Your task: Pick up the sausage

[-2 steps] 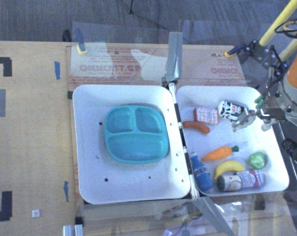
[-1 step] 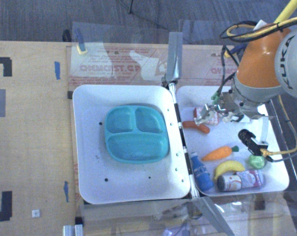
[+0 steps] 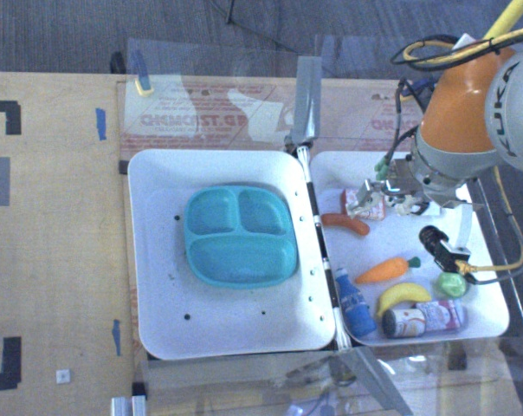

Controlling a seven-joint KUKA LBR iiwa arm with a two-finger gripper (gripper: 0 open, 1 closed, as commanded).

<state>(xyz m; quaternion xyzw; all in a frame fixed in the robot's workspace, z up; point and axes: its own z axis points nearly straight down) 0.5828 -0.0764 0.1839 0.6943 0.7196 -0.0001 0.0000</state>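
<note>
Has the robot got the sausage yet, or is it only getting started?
Not yet. The sausage lies on the floor of the right bin, near its left wall. The claw hovers just above and right of it, over the bin. Grasping and lifting are both left to do.

Bare floor around sausage (image 3: pixel 345 224); small carton (image 3: pixel 363 203) just above

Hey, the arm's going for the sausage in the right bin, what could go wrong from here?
Risk one: the small reddish-orange sausage lies right beside a crumpled red and white packet, so the gripper hanging above may catch or nudge the packet instead.

Risk two: the sausage sits close to the grey divider between the bins, so a sideways push might wedge it against that edge.

Risk three: the orange toy carrot nearby looks similar in colour and could be mistaken for the target.
</note>
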